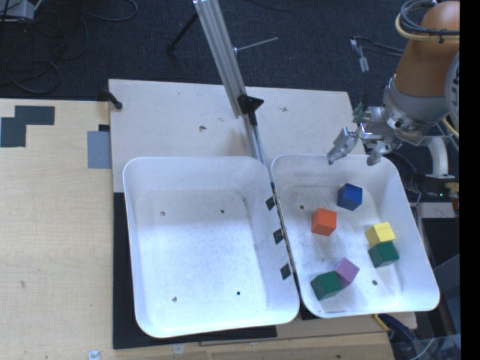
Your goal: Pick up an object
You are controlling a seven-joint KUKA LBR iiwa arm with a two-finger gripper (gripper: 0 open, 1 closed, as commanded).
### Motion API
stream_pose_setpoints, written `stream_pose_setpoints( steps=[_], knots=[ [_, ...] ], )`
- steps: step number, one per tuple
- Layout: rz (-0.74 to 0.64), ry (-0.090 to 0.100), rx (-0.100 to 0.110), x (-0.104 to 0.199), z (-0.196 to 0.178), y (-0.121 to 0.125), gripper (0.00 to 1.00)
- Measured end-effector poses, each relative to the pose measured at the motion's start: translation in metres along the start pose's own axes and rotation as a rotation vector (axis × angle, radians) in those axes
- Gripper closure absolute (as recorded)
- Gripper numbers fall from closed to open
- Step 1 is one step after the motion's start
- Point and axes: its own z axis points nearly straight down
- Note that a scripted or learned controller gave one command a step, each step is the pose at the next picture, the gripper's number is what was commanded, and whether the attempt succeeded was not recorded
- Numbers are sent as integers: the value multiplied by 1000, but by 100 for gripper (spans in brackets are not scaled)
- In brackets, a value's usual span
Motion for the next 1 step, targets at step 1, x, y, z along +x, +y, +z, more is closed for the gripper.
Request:
stream_pose_setpoints(
  steps=[1],
  knots=[
    [4,0,-2,-9,-1,-1,0]
  ],
)
